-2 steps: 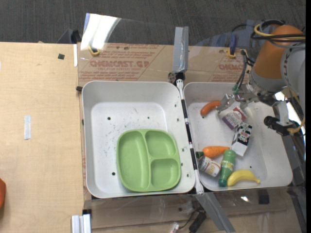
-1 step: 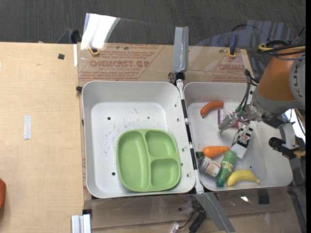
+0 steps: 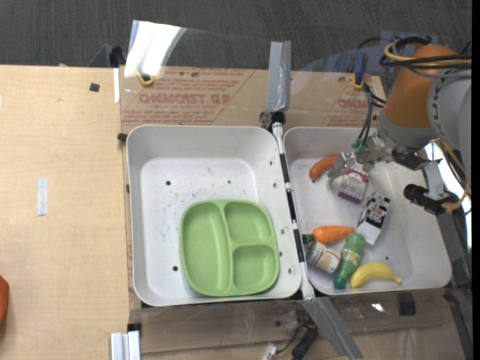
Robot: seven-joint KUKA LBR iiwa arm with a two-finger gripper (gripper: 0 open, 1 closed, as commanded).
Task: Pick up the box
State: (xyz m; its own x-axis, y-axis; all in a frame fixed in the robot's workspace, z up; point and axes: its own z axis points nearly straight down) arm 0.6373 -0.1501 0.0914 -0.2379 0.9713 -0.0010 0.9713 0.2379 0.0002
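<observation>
Now — hand (image 3: 352, 163) low in right bin | box (image 3: 352, 187) just below it

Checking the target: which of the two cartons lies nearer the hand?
The purple-and-white carton, right under the hand; the black-and-white carton lies farther toward the bin's front.

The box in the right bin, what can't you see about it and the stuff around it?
- Box: its top end sits under the hand, so any grip is hidden; print too small to read.
- Carrot: right end behind the hand.
- Small jar: partly covered by the green bottle.
</observation>
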